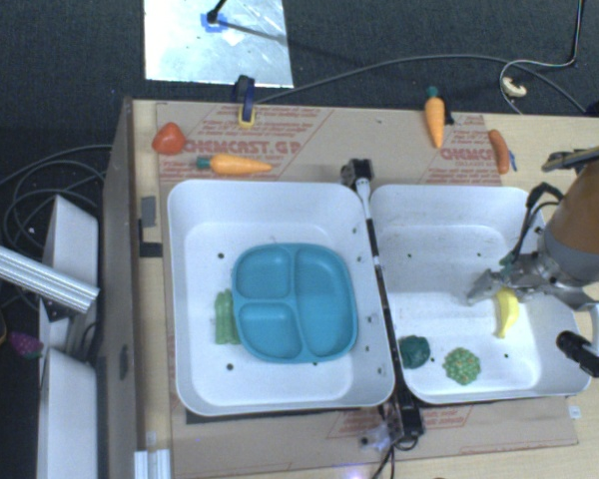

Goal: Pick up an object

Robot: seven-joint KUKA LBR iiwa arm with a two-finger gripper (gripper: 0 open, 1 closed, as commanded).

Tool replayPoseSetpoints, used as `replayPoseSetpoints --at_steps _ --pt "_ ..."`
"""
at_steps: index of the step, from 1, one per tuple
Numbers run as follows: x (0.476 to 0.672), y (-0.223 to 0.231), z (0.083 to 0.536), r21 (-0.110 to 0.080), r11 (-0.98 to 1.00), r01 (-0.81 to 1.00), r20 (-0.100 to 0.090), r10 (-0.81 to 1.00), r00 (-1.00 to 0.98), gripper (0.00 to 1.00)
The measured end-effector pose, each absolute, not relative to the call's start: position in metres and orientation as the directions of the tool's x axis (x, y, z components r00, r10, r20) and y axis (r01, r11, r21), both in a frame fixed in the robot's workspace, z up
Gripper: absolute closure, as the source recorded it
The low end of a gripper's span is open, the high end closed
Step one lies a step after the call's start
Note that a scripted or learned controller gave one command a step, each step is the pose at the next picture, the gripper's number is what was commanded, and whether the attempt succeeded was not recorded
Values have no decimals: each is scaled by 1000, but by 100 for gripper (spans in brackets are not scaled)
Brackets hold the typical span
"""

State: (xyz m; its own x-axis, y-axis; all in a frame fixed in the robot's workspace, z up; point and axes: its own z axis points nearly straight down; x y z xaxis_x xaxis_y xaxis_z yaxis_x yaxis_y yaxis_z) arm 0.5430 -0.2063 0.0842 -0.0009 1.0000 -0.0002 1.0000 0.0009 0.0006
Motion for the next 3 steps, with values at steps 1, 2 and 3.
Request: replayPoseSetpoints --at_steps 1,2,3 --pt "544 -207 95 3 2 1000 -1 1000 -2 100" --pt "613 -142 170 5 5 1000 0 1000 -5 100" --pt "608 -72 185 3 5 1000 1 1000 -5 100"
